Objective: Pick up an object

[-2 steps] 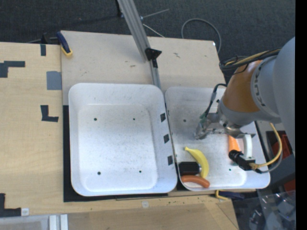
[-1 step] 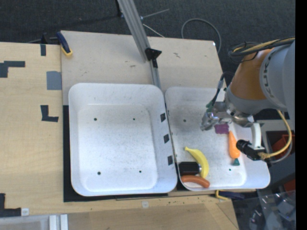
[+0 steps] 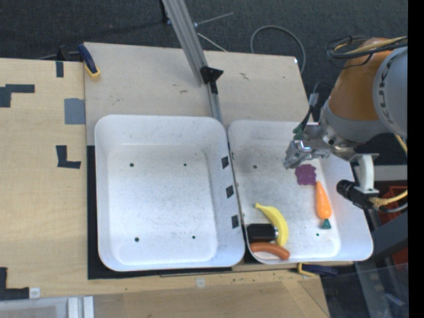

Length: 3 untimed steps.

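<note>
I can make out part of the letters "KU" on the arm (image 3: 391, 91), upper right. I read no other text.

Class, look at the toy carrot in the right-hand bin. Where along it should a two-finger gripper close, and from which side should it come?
Grip the carrot across its thick orange middle, coming straight down from above. It lies flat and runs roughly toward and away from the camera, so the fingers should close across its narrow width. The purple piece sits near its top end and the bin wall lies to its right, so mid-body probably gives most room.
</note>
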Available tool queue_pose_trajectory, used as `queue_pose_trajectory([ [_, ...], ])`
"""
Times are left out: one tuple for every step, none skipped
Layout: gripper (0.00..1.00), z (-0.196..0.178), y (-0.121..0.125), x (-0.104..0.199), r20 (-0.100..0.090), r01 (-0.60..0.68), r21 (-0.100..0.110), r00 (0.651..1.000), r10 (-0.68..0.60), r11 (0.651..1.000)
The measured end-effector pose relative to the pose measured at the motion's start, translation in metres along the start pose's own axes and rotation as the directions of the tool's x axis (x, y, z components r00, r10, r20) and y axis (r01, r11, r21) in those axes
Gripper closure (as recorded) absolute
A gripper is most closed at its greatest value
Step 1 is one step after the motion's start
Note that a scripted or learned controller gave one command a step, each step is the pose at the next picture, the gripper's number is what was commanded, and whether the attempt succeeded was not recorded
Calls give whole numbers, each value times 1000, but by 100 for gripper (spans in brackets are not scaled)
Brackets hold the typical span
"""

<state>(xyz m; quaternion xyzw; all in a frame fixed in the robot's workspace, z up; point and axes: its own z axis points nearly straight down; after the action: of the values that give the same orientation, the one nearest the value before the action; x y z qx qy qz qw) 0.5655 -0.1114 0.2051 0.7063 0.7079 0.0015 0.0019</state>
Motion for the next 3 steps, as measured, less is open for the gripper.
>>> queue_pose_trajectory([
  [100, -39, 1, 0, 0, -1, 1, 1000, 1, 1000],
  [100, -42, 7, 47, -3, 3, 5, 1000, -3, 1000],
  [100, -28, 14, 105, -2, 5, 8, 1000, -5, 1000],
])
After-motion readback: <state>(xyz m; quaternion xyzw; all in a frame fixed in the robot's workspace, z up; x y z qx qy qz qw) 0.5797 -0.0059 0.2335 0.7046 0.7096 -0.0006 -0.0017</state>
